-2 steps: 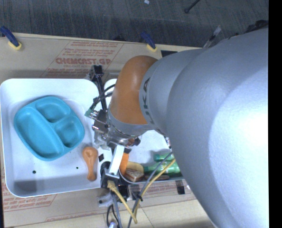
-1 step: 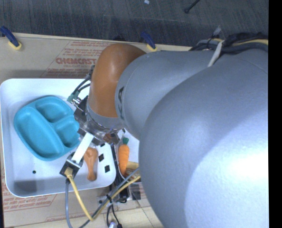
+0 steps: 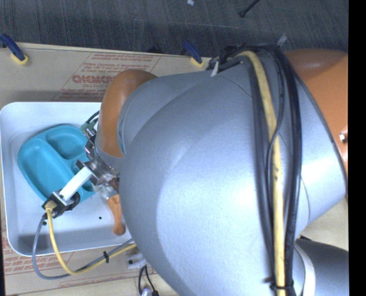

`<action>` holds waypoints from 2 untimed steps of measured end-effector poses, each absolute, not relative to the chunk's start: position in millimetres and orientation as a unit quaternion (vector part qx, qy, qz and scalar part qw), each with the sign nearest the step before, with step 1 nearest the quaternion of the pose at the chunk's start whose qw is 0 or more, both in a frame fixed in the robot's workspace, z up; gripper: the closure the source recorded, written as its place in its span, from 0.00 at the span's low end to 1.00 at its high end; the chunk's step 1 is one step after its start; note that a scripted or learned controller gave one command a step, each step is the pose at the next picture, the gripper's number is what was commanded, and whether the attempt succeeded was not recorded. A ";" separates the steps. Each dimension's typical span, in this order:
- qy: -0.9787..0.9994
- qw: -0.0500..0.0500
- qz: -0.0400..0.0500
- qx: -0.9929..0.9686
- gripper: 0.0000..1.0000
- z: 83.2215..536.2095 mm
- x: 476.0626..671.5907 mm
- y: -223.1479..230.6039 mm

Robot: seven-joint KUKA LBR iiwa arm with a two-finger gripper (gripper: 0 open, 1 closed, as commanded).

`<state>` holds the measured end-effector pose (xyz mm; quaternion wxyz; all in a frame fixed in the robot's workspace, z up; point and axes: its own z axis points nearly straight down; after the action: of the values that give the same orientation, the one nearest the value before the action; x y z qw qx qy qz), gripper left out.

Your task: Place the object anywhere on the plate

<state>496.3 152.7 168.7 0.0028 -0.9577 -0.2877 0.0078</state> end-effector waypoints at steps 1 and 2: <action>-0.218 0.003 -0.004 -0.976 1.00 102.2 511.8 154.5; -0.152 0.000 0.004 -0.988 1.00 144.0 475.5 171.5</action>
<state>475.5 171.5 144.0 0.0002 -0.9884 -0.1520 0.0037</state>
